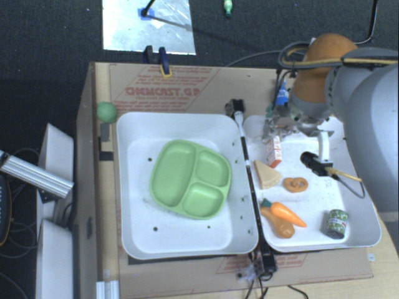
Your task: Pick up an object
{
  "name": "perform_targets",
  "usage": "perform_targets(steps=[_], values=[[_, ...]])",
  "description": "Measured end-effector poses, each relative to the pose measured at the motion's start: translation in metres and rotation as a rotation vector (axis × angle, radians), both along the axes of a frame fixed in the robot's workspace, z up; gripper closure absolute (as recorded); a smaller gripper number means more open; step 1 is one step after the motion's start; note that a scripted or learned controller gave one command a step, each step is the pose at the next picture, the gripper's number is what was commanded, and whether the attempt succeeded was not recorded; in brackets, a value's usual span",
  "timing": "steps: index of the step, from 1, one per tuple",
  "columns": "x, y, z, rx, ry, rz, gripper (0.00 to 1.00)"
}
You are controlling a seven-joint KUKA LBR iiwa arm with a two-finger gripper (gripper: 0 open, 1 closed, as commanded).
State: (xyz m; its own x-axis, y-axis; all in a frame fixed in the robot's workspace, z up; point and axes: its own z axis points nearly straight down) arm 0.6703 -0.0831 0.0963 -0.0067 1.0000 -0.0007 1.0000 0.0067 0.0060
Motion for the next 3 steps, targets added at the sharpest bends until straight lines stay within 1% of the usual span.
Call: perform_targets(steps=[1, 2, 3], values=[[0.0, 0.0, 0.0, 0.0, 0.0, 0.0, 0.0], [-0.001, 0.0, -0.012, 0.0, 0.004, -0.002, 0.0], [-0.001, -0.001, -0.011, 0.0, 0.004, -0.003, 0.0]])
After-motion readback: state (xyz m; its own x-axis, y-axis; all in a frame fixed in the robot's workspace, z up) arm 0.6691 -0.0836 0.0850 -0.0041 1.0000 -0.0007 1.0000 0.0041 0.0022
